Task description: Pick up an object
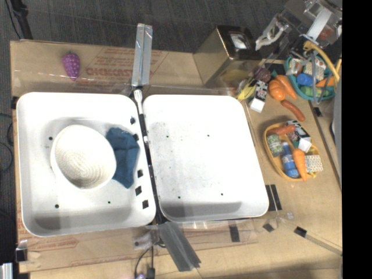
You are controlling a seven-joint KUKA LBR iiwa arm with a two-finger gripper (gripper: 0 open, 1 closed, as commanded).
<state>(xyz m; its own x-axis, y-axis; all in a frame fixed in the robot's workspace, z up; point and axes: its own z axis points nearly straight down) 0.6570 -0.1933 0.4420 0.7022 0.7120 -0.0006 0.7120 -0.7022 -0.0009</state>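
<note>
Two shallow white bins sit side by side on the brown worktop [192, 63]. At left of frame, the left bin [35, 214] holds a round white woven hat [83, 156] touching a crumpled blue cloth [124, 154]. At the upper right, I cannot tell how the gripper [268, 36] stands.

What you can see of your arm [318, 16] sits in the top right corner of the camera view. Its casing is pale grey, rounded and smooth at the very top, with a whitish block below it. Look lower and you'll find a small orange patch, which fits the band above the wrist. Dark metal brackets and plates join the casing to the gripper [268, 38], which is off-white against the dark floor. Its finer details are too small to make out.
</note>
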